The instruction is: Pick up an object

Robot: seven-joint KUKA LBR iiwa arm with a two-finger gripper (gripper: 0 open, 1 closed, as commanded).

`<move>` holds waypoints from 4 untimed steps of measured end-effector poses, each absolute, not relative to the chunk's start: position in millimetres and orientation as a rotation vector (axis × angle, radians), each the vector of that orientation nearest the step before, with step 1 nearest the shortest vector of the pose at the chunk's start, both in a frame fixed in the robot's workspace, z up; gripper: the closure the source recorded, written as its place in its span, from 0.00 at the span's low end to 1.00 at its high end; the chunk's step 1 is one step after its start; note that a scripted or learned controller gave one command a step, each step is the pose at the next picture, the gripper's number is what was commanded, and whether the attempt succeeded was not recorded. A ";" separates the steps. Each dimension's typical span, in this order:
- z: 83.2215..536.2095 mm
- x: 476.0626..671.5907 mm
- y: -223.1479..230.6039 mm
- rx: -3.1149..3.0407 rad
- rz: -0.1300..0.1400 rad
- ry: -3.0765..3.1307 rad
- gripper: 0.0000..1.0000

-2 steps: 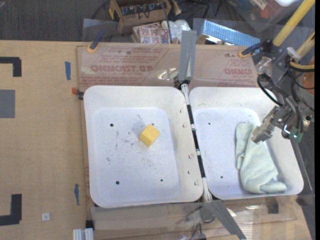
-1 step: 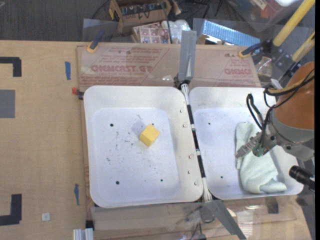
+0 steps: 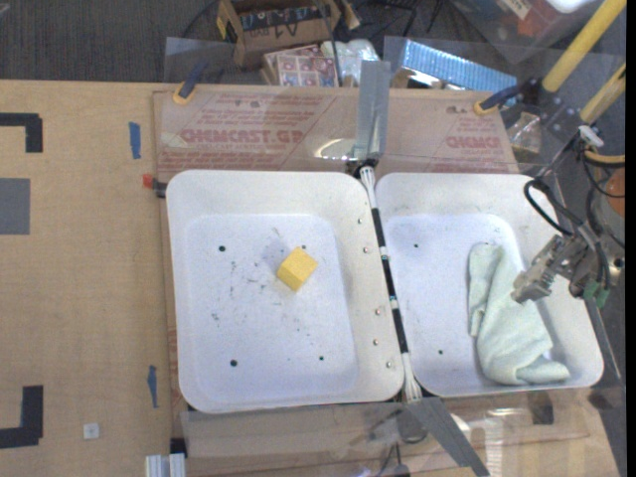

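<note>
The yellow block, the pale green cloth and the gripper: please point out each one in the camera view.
yellow block point(image 3: 296, 269), camera view, on its top face.
pale green cloth point(image 3: 502, 321), camera view, on its middle fold.
gripper point(image 3: 529, 284), camera view, at its fingertip end above the cloth.

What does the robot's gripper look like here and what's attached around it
The gripper is a small assembly of pale grey metal with darker fittings, coming in from the right edge. Black cables loop above it, and a green fitting sits just behind it on the wrist. Whether the jaws are open or shut is not clear.
</note>
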State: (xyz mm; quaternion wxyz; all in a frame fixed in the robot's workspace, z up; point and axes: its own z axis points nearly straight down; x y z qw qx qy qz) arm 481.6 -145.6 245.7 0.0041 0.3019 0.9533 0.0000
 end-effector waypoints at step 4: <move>92.1 546.0 180.4 1.225 0.019 2.878 1.00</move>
